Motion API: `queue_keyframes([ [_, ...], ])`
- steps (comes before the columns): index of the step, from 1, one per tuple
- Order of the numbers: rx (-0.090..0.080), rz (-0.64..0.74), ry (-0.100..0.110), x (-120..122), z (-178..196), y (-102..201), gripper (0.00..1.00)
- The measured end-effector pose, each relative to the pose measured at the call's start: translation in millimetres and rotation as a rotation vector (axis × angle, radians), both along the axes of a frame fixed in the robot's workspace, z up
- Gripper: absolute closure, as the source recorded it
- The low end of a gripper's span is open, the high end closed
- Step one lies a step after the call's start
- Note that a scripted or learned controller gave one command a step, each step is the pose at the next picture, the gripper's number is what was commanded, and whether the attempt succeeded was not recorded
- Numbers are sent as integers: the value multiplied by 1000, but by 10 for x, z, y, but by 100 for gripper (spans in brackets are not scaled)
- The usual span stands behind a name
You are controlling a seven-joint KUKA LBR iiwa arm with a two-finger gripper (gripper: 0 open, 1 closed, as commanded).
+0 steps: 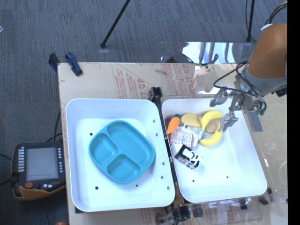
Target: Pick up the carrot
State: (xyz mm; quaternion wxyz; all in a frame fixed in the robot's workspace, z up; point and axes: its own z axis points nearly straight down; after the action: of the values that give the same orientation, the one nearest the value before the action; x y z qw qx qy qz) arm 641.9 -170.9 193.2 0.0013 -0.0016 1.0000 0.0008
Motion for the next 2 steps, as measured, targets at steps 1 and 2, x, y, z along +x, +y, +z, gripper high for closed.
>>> queue_keyframes([
  [1, 2, -283, 5, 24, -764, 460, 0],
  [2, -4, -318, -10, -18, -930, 806, 0],
])
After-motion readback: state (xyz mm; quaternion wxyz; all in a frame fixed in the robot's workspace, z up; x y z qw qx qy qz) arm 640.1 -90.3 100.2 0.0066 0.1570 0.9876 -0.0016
